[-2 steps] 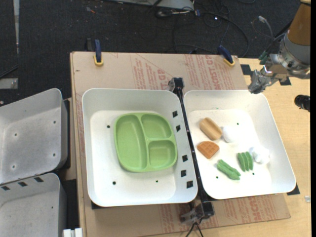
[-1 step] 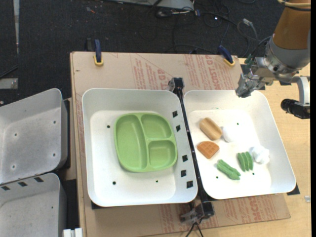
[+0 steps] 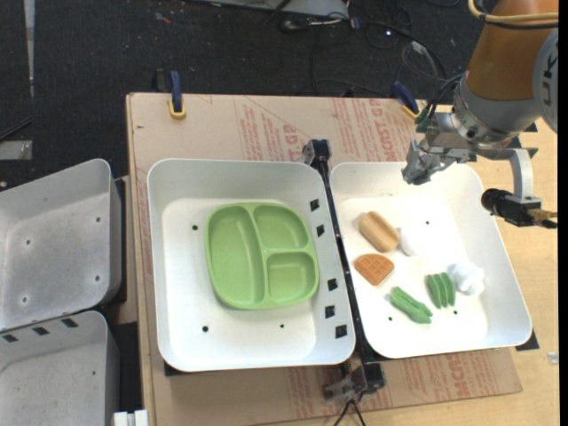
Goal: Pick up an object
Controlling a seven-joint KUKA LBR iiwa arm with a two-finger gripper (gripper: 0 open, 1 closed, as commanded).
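The right bin [image 3: 501,264] holds a tan bread roll [image 3: 379,231], an orange waffle-like piece [image 3: 374,269], two green bean pods [image 3: 409,305] [image 3: 440,289] and a small white object [image 3: 467,279]. My gripper [image 3: 418,172] hangs over the bin's far edge, above and to the right of the roll, well apart from all of them. Nothing shows between its fingers.
The left bin [image 3: 177,238] carries a green divided plate [image 3: 263,256]. A black divider with clips runs between the bins. White trays [image 3: 53,238] lie off the bench at the left. Brown cardboard lies under both bins.
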